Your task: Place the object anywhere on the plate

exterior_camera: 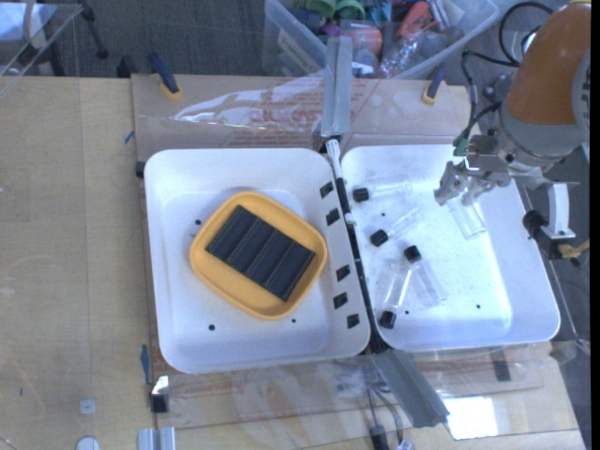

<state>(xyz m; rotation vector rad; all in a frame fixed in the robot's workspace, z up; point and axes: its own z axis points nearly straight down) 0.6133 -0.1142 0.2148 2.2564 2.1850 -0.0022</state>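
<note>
Yellow plate [208, 261] in left bin [169, 186], clear vials [398, 289] scattered in right bin [525, 317], end effector [461, 186] grip unclear

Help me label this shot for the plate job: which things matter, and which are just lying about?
For the job:
yellow plate in the left bin
clear vials in the right bin
gripper, above the right bin

Lying about:
tub of toys behind the bins
orange clamps on the bench
</note>
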